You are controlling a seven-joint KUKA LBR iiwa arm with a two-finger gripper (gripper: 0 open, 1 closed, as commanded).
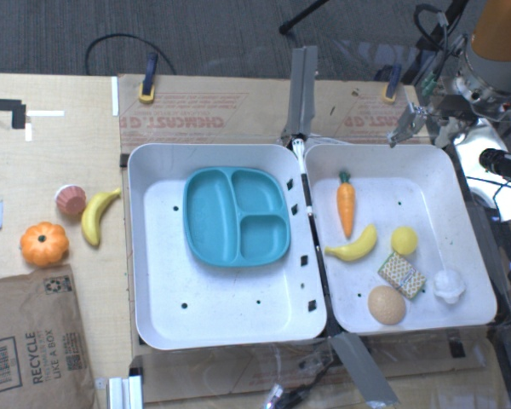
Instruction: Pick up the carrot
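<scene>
Hovering above the far right corner of the right bin (pixel 473 228), the end effector (pixel 413 124) is carrying nothing; whether it is open cannot be told. Well apart, the carrot (pixel 347 207) is lying near that bin's left wall, just above a banana (pixel 353 245), exposed for a top-down grasp.

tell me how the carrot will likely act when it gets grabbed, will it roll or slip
The carrot looks like a smooth, rigid toy, so it probably stays stiff but may slip from a loose pinch. Its round, tapered body lies flat on the right bin's floor, so a nudge could roll it in an arc. The banana near its tip might get bumped.
</scene>
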